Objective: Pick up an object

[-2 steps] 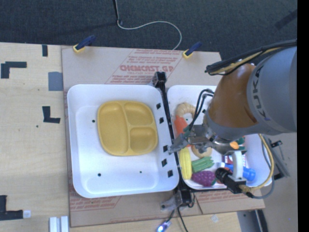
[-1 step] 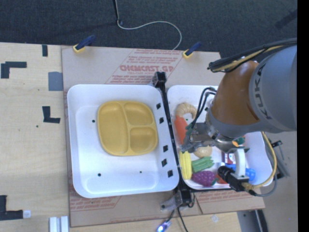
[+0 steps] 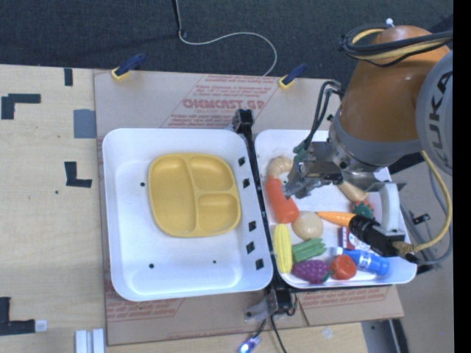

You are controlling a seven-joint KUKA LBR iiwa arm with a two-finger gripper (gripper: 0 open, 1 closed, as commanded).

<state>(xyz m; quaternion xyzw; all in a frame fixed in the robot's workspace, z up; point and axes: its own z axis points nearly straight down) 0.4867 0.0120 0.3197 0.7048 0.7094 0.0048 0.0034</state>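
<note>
Evidently the grey two-finger gripper (image 3: 300, 186), fingers parted and gripping nothing, hovered at one o'clock of the smooth orange plastic sausage (image 3: 281, 200) in the right white bin (image 3: 401, 274), probably light, rigid, slippery; best pinched mid-length.

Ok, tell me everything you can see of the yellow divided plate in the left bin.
The yellow divided plate of smooth plastic is a rounded rectangle with a raised rim and three compartments: one tall section on its left and two smaller ones stacked on its right. It looks clean and holds nothing. It lies flat and face up, turned slightly askew, on the floor of the shallow white left bin, somewhat toward the far side. Nothing else touches it.
</note>
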